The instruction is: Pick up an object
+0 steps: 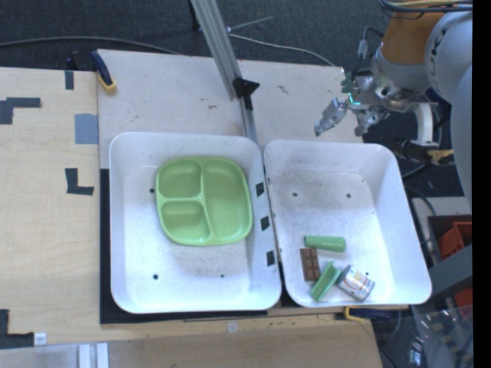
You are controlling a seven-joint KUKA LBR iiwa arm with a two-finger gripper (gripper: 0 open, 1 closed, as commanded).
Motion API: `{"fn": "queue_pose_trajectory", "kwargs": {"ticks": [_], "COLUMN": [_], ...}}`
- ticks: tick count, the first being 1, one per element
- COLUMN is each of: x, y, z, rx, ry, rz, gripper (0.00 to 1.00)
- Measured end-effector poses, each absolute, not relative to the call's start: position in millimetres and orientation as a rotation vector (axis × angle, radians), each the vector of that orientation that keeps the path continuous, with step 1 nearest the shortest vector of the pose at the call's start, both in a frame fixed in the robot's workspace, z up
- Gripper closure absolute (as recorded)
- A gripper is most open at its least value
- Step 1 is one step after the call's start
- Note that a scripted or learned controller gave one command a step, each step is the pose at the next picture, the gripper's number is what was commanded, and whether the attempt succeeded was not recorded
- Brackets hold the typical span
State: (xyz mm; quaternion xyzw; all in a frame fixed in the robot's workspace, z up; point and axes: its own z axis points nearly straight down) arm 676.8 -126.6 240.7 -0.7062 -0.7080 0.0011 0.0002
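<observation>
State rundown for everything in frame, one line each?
gripper: raised above the bench behind the right bin, nothing between its fingers
green divided plate: flat, right way up, in the left bin
green cylinder: lying on its side, right bin
brown block: lying flat, right bin
green bar: lying tilted beside the brown block
small can: on its side, near the front corner
</observation>
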Motion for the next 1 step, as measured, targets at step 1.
{"fn": "queue_pose_trajectory", "kwargs": {"ticks": [1], "x": [675.3], "y": [-128.6], "z": [196.7], "rx": [-2.217], "ry": [-2.221], "rz": [0.008], "gripper": [0.00]}}
